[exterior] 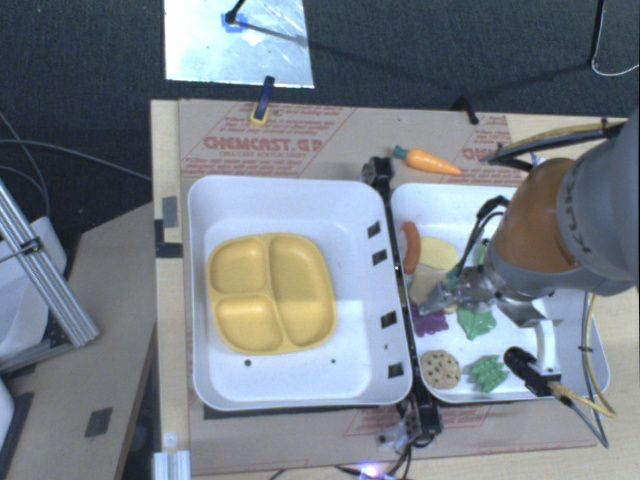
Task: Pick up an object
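The hand point(447, 293) hangs low in the right bin point(570, 196); whether it is spread or pinching cannot be told. The purple toy point(432, 321) lies just below it, the hot dog point(410, 245) just beyond. A straight descent centred on 1 piece seems best, avoiding neighbours.

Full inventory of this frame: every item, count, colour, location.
Divided plate: 1, yellow, middle of left bin.
Carrot: 1, orange with green top, on the bench behind right bin.
Sausage: 1, reddish, right bin beside the divider.
Pale yellow piece: 1, right bin, next to the sausage.
Purple toy: 1, right bin, left-centre.
Green toys: 2, right bin, centre and front.
Cookie: 1, tan with dark chips, right bin front.
Arm: 1, grey with orange band, over right bin.
End effector: 1, dark, low among the toys.
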Motion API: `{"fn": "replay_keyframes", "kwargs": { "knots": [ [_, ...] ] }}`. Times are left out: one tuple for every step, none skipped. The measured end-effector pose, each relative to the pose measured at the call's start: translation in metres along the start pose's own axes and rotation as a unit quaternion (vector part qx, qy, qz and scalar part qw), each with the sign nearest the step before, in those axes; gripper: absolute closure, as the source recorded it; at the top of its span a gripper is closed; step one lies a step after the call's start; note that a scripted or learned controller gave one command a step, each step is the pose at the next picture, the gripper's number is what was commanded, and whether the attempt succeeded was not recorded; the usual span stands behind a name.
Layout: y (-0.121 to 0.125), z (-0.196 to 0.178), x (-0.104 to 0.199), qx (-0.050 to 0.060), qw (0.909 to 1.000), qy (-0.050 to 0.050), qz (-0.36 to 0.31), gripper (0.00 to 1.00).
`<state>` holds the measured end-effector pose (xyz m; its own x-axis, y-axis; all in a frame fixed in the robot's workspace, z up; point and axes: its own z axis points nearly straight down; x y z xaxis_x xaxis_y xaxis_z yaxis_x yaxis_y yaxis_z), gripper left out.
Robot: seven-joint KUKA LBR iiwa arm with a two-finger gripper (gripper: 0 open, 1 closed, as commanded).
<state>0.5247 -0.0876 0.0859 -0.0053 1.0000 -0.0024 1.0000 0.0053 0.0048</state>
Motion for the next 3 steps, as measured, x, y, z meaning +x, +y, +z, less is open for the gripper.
{"fn": "replay_keyframes", "kwargs": {
  "knots": [
    [-0.036,-0.001,0.004,-0.002,1.0,0.0,0.003,0.0],
    [0.016,0.0,0.001,-0.001,1.0,0.001,0.0,0.0],
    [-0.005,-0.104,0.007,-0.002,1.0,0.001,0.0,0.0]
  ]
}}
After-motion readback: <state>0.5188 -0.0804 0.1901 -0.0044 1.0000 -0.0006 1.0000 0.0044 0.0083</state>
